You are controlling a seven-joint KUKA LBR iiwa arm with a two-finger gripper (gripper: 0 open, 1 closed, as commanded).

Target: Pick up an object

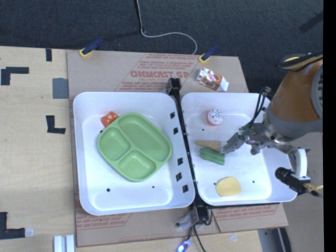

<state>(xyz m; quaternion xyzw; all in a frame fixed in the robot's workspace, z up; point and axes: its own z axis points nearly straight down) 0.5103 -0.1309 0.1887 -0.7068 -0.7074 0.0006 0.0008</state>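
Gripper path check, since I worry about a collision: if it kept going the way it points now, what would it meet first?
Probably the green object just beyond the gripper tip, with the tan piece right beside it. Depth is unclear from this slanted view, so it could pass above them.

Even, fairly bright overhead light fills the scene; the white bins (126,101) look slightly washed out. Shadows are soft and short. The picture is mildly grainy and soft throughout.
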